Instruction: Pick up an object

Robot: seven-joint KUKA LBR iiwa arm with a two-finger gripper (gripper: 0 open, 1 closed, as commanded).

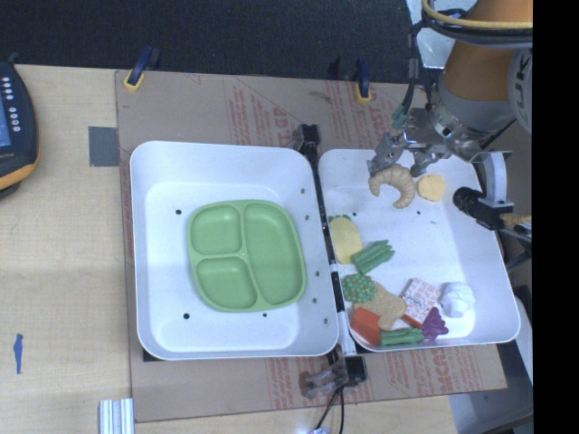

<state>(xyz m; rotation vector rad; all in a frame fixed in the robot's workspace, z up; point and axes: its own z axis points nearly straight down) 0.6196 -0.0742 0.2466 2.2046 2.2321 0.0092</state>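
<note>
My gripper (403,163) hangs over the far end of the right bin (443,242), its two fingers spread apart. Directly under the fingertips lies a tan croissant (395,185), its ends about level with the two fingers. The fingertips meet its top edge in the view, and I cannot tell whether they pinch it. A small yellow round piece (432,187) lies just to the right of the croissant.
The right bin's near half holds a yellow lemon (345,237), a green pod (373,255), a tan cookie (389,304), a pink wafer (420,294) and several other toy foods. The left bin (149,242) holds a green divided plate (246,254).
</note>
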